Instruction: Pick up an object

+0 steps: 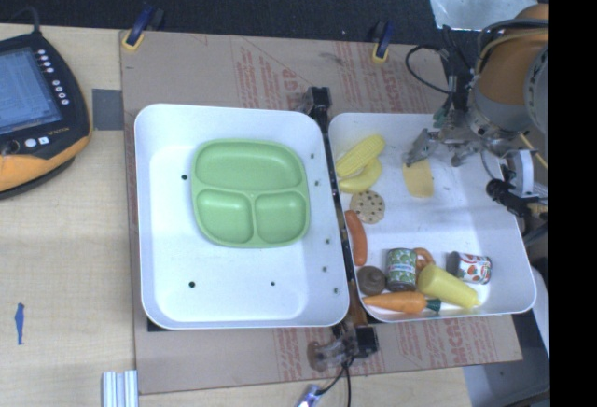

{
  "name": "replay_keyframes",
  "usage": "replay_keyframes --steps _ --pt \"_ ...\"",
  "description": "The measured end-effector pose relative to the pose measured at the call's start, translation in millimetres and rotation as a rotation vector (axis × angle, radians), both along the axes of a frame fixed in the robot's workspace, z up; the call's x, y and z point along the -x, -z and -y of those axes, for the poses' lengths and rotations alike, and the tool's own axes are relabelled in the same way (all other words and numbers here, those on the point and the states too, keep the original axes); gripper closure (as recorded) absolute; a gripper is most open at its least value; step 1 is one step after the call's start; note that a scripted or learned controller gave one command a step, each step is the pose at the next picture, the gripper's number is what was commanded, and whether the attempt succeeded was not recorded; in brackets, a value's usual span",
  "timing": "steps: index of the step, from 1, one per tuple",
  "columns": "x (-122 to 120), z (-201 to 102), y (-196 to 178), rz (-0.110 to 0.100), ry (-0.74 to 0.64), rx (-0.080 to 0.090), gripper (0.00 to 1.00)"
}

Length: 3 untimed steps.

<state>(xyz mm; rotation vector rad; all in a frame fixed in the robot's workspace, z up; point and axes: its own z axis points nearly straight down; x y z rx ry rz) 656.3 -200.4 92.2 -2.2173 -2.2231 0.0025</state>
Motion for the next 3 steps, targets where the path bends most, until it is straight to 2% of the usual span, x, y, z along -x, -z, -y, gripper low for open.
replay_keyframes --steps 1,2,3 --pt "32 -36 -13 -0.002 -0.003 0.001 0.0" --pt "32 -35 -24 -0.003 -0.005 0.002 1.0" --pt "32 -35 -23 -0.004 -0.005 0.002 0.0"
